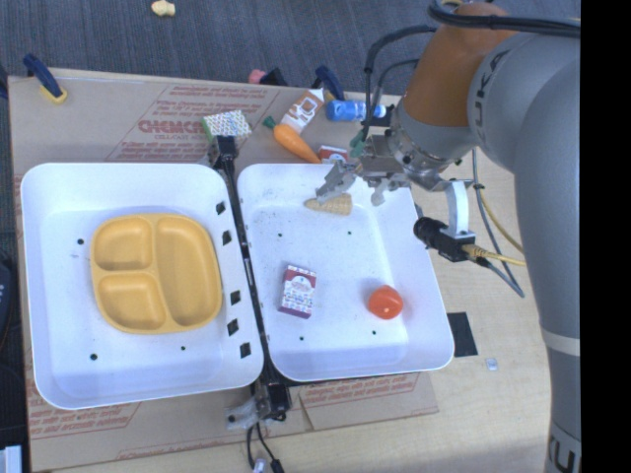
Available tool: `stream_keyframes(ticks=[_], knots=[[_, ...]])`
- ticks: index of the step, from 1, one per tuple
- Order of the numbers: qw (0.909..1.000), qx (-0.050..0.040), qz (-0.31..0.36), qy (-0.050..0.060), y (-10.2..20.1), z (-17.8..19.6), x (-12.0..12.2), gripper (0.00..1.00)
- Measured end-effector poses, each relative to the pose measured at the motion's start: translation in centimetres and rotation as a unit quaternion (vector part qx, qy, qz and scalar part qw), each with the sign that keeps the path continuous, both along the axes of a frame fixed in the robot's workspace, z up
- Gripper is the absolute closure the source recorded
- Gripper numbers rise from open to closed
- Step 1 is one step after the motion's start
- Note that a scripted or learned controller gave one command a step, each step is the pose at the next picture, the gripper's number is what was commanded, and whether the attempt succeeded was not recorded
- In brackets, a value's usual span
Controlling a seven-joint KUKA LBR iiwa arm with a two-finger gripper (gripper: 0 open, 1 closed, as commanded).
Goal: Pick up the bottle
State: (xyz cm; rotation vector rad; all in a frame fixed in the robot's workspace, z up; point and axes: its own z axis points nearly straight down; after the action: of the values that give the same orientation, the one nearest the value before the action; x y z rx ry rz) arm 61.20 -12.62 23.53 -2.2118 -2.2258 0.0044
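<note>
The bottle (302, 110) is small, white with an orange label. It lies on the cardboard just beyond the far rim of the right bin (424, 313), next to a blue object (344, 110). My gripper (357, 186) hangs over the far part of the right bin, to the right of the bottle and nearer the camera. Its fingers (336, 177) stand open with nothing between them. A tan wedge-shaped piece (330, 204) lies in the bin just below the fingertips.
A toy carrot (294, 143) lies by the right bin's far rim. In that bin are a small red box (298, 291) and an orange-red ball (385, 302). The left bin (49, 264) holds a yellow divided plate (156, 270). A patterned block (227, 124) sits behind the bins.
</note>
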Motion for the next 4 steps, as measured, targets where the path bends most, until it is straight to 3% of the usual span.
stream_keyframes(ticks=[1,2,3,4], knots=[[0.9911,-0.0004,-0.133,0.000,-1.9,-13.8,4.4,0.00],[0.9915,-0.0001,-0.130,0.001,-1.9,-12.7,4.5,1.00],[0.9900,-0.0006,-0.141,0.001,3.1,-11.6,-2.2,1.00],[0.9830,-0.0006,-0.184,0.001,7.0,-4.4,-9.7,1.00]])
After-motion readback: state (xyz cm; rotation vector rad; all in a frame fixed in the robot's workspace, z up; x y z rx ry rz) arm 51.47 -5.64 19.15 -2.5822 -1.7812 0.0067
